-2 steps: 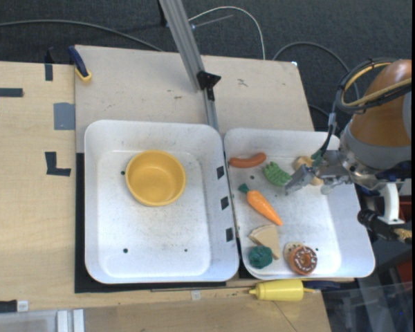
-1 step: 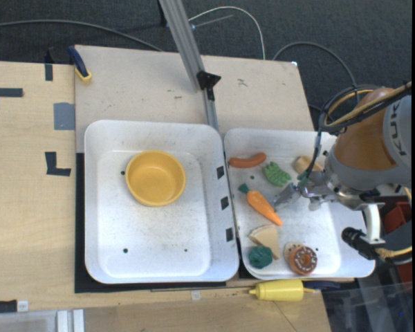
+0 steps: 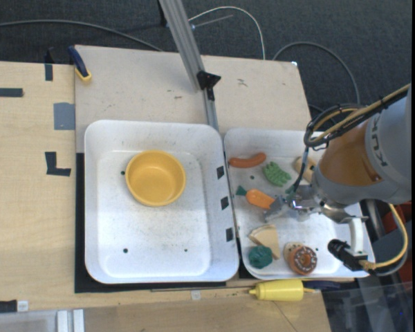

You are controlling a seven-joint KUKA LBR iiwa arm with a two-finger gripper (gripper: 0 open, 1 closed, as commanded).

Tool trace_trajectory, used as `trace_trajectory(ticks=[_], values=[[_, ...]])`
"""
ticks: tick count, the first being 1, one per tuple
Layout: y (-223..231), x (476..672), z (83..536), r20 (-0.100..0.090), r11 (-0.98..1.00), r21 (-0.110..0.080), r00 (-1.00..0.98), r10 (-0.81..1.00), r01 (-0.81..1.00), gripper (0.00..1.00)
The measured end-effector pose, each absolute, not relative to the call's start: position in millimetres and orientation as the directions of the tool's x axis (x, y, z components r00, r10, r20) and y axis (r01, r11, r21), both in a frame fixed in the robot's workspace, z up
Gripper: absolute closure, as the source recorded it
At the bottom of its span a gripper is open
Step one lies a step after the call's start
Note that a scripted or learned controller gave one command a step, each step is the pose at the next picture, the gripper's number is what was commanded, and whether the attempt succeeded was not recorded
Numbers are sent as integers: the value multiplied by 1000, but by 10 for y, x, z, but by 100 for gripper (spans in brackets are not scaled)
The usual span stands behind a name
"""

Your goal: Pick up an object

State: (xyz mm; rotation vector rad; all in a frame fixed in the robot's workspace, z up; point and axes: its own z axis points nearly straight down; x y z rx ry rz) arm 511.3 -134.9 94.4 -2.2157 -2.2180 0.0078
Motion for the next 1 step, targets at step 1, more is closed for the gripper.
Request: trace_trajectory(ticks=[1], values=[[-1344, 5126, 1071, 2, 2, -5, -2, 1000, 1000, 100]])
